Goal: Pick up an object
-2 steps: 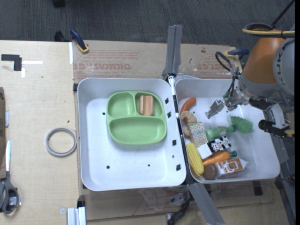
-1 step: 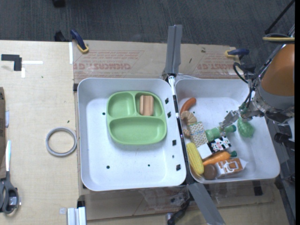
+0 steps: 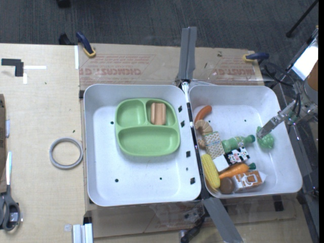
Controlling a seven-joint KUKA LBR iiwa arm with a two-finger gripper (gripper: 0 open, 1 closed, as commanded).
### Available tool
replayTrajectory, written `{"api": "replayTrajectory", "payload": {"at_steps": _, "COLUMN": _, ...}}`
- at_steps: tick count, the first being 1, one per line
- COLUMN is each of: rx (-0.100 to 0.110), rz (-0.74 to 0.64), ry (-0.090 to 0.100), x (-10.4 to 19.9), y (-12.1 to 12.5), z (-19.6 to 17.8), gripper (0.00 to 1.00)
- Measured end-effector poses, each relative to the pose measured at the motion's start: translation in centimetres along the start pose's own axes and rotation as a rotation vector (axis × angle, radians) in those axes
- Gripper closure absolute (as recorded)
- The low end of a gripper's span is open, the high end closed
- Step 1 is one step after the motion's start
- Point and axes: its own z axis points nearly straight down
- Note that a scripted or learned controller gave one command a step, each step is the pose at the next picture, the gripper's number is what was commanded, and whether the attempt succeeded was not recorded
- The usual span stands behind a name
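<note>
The right bin (image 3: 253,103) holds a heap of toy food. An orange sausage (image 3: 203,112) lies near the divider, with a bread piece (image 3: 205,128) and a small patterned box (image 3: 214,144) below it. A green bottle (image 3: 238,142) lies on its side in the middle. Lower down are a yellow corn cob (image 3: 210,170), a carrot (image 3: 234,170), a black-and-white carton (image 3: 237,156) and an orange juice carton (image 3: 251,180). A green broccoli (image 3: 267,142) sits near the right wall. My gripper (image 3: 263,131) reaches in from the right, its tip right at the broccoli's upper left edge.
The left bin (image 3: 101,176) holds a green divided plate (image 3: 147,140) with a tan food piece (image 3: 158,113) in its upper right compartment. A grey ring (image 3: 66,153) and scissors (image 3: 9,206) lie on the bench to the left. A metal divider (image 3: 187,59) runs between the bins.
</note>
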Motion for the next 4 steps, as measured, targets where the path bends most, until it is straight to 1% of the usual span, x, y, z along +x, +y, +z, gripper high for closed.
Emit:
{"api": "replayTrajectory", "payload": {"at_steps": 1, "rx": 0.001, "rz": 0.325, "ry": 0.001, "x": -2.2, "y": 0.3, "z": 3.5, "gripper": 0.00}}
{"api": "replayTrajectory", "payload": {"at_steps": 2, "rx": -0.006, "rz": 0.226, "ry": -0.001, "x": -2.0, "y": 0.5, "z": 9.3, "gripper": 0.00}}
{"api": "replayTrajectory", "payload": {"at_steps": 3, "rx": -0.005, "rz": 0.227, "ry": -0.002, "x": -2.1, "y": 0.4, "z": 8.5, "gripper": 1.00}}
{"api": "replayTrajectory", "payload": {"at_steps": 4, "rx": 0.000, "rz": 0.167, "ry": 0.000, "x": -0.5, "y": 7.2, "z": -0.5, "gripper": 1.00}}
